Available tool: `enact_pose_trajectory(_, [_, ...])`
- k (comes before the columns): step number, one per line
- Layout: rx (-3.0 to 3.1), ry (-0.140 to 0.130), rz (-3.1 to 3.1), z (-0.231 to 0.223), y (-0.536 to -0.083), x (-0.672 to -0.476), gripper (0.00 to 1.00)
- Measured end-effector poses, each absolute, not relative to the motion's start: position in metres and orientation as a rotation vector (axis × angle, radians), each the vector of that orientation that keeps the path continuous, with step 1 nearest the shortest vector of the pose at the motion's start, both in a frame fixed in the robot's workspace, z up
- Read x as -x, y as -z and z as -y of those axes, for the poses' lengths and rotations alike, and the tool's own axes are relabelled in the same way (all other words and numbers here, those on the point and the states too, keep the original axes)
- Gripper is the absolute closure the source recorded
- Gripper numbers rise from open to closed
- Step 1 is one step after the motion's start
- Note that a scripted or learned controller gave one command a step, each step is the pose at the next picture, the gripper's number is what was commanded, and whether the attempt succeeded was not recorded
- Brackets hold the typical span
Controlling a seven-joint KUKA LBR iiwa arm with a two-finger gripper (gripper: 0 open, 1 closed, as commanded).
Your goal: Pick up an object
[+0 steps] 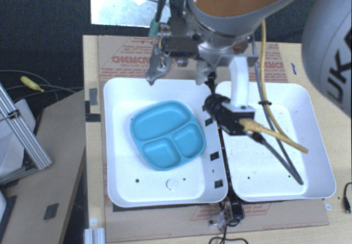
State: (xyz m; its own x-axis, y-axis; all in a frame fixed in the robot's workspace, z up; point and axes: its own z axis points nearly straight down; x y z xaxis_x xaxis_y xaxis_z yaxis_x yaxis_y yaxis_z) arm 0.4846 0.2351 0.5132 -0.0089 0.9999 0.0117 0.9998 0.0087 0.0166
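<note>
While the fingers hover above, the blue tray lies apart.

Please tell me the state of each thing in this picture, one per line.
blue divided plate: lying flat, right side up, in the left bin, compartments bare.
left bin: holds the plate.
right bin: cables hang over it.
gripper: above the left bin's far edge, apart from the plate.

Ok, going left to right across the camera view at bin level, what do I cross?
Left bin → blue divided tray lying in it → black clips on the seam between the bins → right bin. The claw overlaps the seam area, so it is left out of the order.
</note>
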Motion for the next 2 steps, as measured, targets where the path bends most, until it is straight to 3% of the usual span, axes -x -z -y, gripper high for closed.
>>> enact_pose_trajectory(1, [-2.207, -0.008, -2.235, -0.235, -0.514, -0.487, 1.0])
enact_pose_trajectory(2, [-2.23, 0.016, -2.217, -0.173, -0.396, -0.486, 1.0])
